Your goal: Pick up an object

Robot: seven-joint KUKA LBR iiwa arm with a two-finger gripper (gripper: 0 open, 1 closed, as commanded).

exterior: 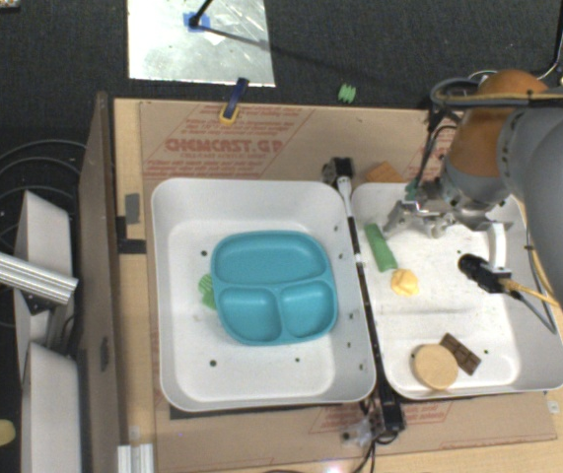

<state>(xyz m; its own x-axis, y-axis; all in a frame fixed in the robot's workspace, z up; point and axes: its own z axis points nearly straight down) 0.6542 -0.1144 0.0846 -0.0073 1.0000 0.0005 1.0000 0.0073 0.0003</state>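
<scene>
Yellow piece (405, 283) lies below the pincer (425, 219) — well apart.

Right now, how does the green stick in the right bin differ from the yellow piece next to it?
The green stick is long and narrow, lying slantwise by the right bin's left wall; the yellow piece is short and lumpy. The green stick lies nearer the bin's far edge, the yellow piece nearer its middle. Both rest loose on the bin floor, neither one between the gripper's fingers.
</scene>
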